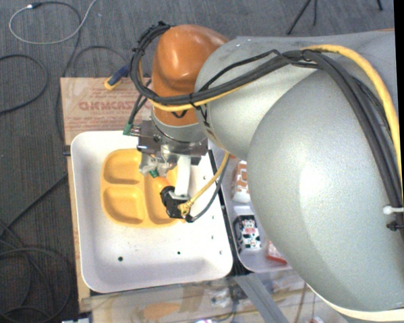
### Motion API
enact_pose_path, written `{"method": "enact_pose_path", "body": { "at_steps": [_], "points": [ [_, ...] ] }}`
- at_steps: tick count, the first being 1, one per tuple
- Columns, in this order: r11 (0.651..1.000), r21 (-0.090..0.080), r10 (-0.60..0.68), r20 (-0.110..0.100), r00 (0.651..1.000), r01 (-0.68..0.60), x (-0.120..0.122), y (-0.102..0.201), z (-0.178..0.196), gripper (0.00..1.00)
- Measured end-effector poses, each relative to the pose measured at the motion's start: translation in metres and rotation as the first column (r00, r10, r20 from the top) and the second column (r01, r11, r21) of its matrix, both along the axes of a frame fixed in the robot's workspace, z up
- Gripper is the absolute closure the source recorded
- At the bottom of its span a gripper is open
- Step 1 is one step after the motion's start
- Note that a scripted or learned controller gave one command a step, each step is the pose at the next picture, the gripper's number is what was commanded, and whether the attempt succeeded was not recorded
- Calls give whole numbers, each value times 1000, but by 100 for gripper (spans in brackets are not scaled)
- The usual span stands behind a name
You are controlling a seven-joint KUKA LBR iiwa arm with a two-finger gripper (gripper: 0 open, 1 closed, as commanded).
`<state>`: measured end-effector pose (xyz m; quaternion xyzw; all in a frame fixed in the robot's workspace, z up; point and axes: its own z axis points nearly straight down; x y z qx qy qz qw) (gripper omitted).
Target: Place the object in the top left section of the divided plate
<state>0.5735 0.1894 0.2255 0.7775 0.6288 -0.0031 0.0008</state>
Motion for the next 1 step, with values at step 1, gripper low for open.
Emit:
{"method": "enact_pose_path", "body": {
  "at_steps": [1],
  "points": [
    [995, 0, 98, 1, 995, -98, 13, 14, 9, 100]
  ]
}}
